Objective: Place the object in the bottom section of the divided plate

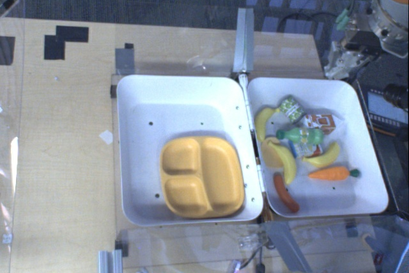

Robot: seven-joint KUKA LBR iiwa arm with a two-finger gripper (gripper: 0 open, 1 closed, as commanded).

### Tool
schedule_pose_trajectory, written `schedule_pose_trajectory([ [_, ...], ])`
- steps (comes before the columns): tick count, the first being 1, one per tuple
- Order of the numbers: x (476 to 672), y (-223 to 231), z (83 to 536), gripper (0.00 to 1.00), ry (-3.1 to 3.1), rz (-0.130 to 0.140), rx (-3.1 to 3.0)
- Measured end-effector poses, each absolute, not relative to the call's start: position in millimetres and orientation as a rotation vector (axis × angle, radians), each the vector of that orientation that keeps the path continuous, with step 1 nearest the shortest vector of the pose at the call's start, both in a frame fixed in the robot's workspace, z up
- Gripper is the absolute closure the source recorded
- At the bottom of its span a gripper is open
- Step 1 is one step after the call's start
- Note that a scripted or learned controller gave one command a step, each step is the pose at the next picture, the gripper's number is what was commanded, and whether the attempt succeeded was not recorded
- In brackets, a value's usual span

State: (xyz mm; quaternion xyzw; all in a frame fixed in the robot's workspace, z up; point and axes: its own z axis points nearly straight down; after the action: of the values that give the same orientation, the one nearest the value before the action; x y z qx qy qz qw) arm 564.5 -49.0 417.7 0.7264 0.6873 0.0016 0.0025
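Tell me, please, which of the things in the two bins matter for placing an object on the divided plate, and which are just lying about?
For the job:
- divided plate, yellow, in the left bin
- gripper, above the right bin's far corner

Lying about in the right bin, any one possibly the object:
- carrot
- sausage
- green bottle
- bananas

Yellow plate (202, 176) – orange carrot (329, 174) (green tip), white bins (134, 156).

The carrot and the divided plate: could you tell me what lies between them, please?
In the camera view, between the carrot and the divided plate lie a banana and the bins' adjoining walls.
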Motion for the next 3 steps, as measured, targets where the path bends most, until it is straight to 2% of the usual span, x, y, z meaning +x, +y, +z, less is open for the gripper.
schedule_pose_trajectory([
  [1, 641.9, 19.7, 335.2, 1.0, 2.017, 0.004, 2.406],
  [2, 669.1, 55.4, 306.1, 1.0, 2.011, 0.006, 2.411],
  [3, 668.9, 123.4, 267.1, 1.0, 2.006, 0.006, 2.416],
])
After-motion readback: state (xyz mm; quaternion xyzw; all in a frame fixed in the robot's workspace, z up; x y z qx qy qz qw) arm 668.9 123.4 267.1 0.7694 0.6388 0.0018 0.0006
